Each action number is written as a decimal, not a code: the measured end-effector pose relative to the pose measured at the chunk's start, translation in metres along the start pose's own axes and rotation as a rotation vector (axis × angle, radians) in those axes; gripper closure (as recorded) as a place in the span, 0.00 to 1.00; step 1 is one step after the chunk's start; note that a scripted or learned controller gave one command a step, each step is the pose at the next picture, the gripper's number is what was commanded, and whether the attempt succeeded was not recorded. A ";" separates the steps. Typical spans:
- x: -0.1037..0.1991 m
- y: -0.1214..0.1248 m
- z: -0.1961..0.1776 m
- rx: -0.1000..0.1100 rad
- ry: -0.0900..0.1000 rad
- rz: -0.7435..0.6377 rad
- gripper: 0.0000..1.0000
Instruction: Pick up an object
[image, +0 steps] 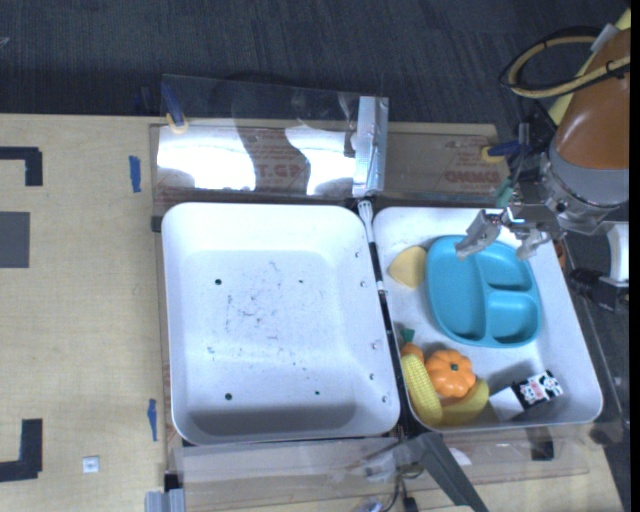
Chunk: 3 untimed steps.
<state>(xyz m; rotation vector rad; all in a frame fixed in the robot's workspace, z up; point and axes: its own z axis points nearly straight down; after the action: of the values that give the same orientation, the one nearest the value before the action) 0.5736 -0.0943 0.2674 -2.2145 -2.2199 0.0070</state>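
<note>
The gripper (507, 235) is seen over the upper edge of the right bin (580, 340), its two fingers (478, 234) spread wide apart with nothing between them, hanging just above the top rim of the blue divided tray (482, 292). The tray is lying tilted in the right bin. A pale yellow piece (407, 266) is tucked at the tray's left edge. Below the tray, an orange pumpkin toy (451, 372) is resting against a yellow corn cob (420, 385). A small black-and-white object (537, 390) is placed near the bin's lower right corner. The left bin (270, 320) is set beside it on the surface (70, 330).
</note>
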 end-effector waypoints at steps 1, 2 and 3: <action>-0.025 -0.057 0.104 0.004 0.001 -0.062 0.00; -0.016 0.018 0.141 -0.005 -0.001 -0.429 0.00; -0.027 -0.058 0.172 -0.005 0.000 -0.362 0.00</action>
<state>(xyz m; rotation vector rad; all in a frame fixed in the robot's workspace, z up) 0.5144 -0.1213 0.0957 -1.7801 -2.5846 0.0001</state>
